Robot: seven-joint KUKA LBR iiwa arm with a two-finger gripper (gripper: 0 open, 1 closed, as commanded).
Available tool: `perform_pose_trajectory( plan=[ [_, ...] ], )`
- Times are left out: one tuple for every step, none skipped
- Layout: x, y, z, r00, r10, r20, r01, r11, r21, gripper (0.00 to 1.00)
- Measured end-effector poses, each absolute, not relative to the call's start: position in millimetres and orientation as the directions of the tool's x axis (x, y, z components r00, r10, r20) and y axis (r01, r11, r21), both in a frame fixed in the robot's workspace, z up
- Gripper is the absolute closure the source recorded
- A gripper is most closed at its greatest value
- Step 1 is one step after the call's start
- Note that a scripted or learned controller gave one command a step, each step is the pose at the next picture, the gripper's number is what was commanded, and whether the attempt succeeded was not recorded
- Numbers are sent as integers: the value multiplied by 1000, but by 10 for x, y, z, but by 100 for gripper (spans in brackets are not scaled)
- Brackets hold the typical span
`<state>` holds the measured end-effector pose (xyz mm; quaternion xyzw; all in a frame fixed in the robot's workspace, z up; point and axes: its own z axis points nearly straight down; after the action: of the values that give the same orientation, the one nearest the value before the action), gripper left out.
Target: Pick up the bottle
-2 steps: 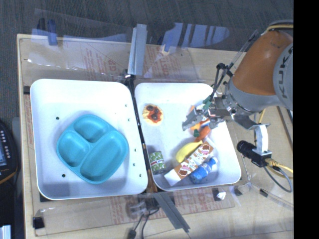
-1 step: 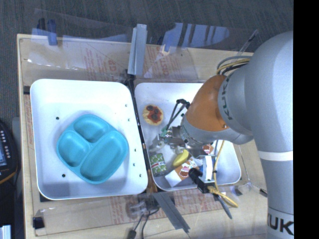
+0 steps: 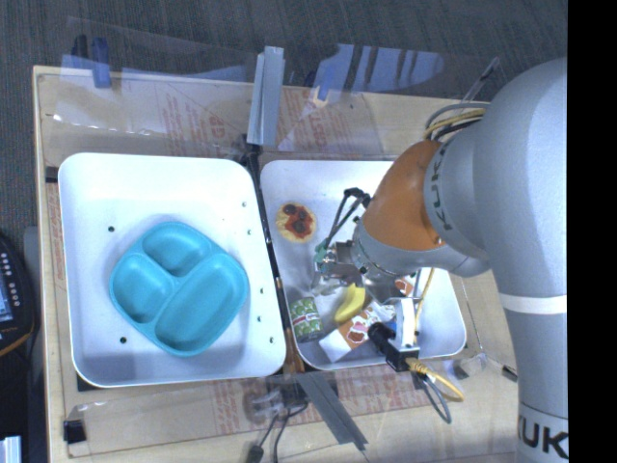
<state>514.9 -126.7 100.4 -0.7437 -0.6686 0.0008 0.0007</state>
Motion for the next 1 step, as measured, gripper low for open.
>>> perform_pose_trajectory(
  plan=[
    [5824, -749, 1920, -13, 1000, 1, 1000, 13, -1, 100]
  ],
)
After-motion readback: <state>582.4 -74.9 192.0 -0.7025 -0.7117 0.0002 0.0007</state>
